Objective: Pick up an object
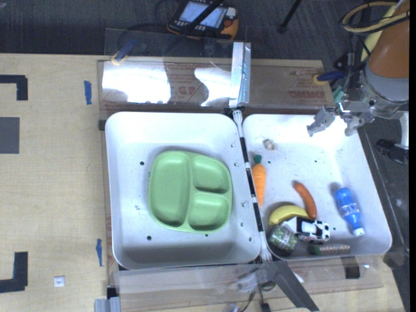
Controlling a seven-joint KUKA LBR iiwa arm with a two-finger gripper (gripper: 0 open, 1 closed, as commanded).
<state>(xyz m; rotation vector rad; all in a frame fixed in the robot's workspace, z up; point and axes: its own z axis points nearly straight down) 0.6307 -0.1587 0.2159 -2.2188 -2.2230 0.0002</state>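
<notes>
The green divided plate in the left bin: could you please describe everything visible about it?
The green divided plate is a rounded-square tray of matte, plastic-looking material, with one large compartment on its left side and two smaller ones on its right. It lies flat and upright on the floor of the left white bin, near the middle. All three compartments look bare.

Tray (pixel 190 190) in left bin (pixel 123 142); carrot (pixel 259 181), banana (pixel 287 214), sausage (pixel 305 199), bottle (pixel 349 210) in right bin (pixel 292 130).

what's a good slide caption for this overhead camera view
KUKA arm's open gripper hovers above the right bin of toy food; green divided plate sits in the left bin.
</notes>
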